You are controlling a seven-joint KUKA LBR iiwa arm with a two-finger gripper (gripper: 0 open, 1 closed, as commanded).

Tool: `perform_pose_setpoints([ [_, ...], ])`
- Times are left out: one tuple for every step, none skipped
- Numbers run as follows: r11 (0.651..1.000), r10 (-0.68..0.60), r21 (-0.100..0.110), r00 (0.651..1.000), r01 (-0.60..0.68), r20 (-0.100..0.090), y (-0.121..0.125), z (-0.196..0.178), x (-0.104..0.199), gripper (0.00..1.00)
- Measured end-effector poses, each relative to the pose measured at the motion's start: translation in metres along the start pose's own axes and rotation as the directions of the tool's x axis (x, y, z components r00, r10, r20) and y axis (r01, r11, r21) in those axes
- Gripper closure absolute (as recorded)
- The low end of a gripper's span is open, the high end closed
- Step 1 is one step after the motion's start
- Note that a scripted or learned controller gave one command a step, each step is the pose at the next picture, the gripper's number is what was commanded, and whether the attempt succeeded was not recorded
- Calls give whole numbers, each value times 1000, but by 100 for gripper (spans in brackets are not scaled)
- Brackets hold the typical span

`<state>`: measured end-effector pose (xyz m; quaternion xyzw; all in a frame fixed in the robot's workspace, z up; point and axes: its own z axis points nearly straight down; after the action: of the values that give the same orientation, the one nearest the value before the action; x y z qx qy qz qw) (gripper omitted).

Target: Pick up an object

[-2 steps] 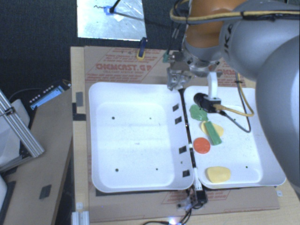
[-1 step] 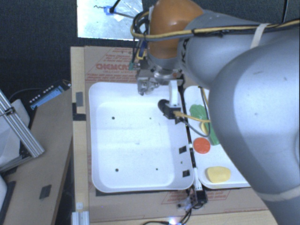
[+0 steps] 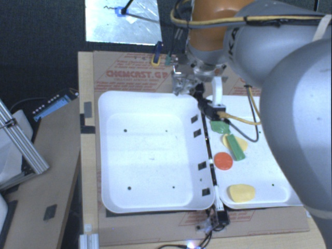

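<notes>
The right bin (image 3: pixel 270 191) holds several small objects. An orange-red disc (image 3: pixel 223 161) lies near the divider. Above it, a green stick (image 3: pixel 236 149) lies across a pale yellow piece (image 3: pixel 240 143). Another green piece (image 3: pixel 220 127) sits further back, right under the wrist. A yellow lump (image 3: pixel 241 193) rests near the front rim. My gripper (image 3: pixel 180 85) hangs over the far rim of the left bin (image 3: pixel 150 154), close to the divider between the bins and apart from all the objects. Nothing shows in its grasp.
The big grey arm covers the right side of the right bin. A black divider strip (image 3: pixel 206 149) runs between the bins. Cardboard (image 3: pixel 129 71) lies beyond the bins, and a shiny sheet (image 3: pixel 122 14) lies further back.
</notes>
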<state>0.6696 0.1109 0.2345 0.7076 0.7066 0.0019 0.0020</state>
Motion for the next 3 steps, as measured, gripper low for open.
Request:
perform_pose_setpoints([
  [1000, -9, 8, 1000, 9, -1, -12, 74, 57, 100],
  [1000, -9, 3, 1000, 9, -2, -1, 81, 91, 100],
  [1000, -7, -9, 1000, 7, -5, 1, -51, 99, 100],
])
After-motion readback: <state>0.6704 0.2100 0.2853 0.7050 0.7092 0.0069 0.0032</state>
